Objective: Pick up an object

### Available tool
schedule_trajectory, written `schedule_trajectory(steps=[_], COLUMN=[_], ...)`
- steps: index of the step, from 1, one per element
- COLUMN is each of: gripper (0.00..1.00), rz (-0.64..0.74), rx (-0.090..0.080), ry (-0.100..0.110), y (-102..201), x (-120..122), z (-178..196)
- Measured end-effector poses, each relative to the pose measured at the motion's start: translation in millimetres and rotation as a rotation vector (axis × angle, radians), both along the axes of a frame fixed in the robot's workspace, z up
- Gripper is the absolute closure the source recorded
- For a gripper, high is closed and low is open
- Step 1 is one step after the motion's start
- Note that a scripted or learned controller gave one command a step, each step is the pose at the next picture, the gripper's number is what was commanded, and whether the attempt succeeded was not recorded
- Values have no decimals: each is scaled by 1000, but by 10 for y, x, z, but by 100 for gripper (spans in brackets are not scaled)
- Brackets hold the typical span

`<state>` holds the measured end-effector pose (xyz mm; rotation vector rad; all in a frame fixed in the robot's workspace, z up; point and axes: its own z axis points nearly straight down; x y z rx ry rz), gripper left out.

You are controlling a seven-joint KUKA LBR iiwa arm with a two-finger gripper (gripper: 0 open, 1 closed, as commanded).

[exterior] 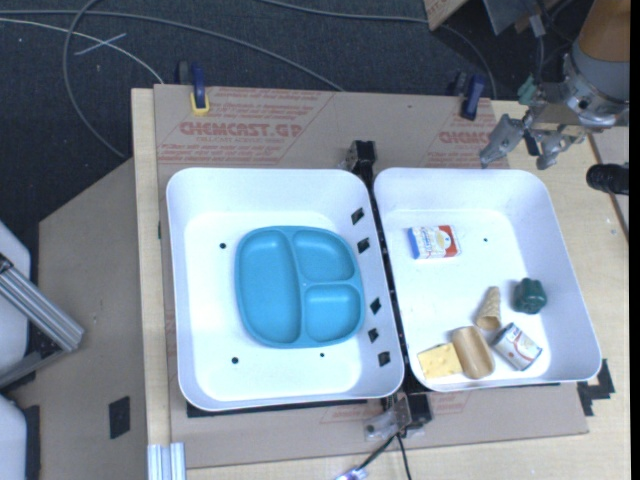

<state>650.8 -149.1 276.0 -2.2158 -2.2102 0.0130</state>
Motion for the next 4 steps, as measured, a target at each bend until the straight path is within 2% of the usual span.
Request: schedule_trajectory(steps=[1, 2, 3, 4], gripper=[0, 0, 0, 0], rz=[3, 2, 2, 4], rx=[-2, -1, -1, 0], ry=[-14, -8, -9, -8], y=[5, 84, 6, 64], x=[19, -52, -14, 19], z=[84, -464, -1035, -1650])
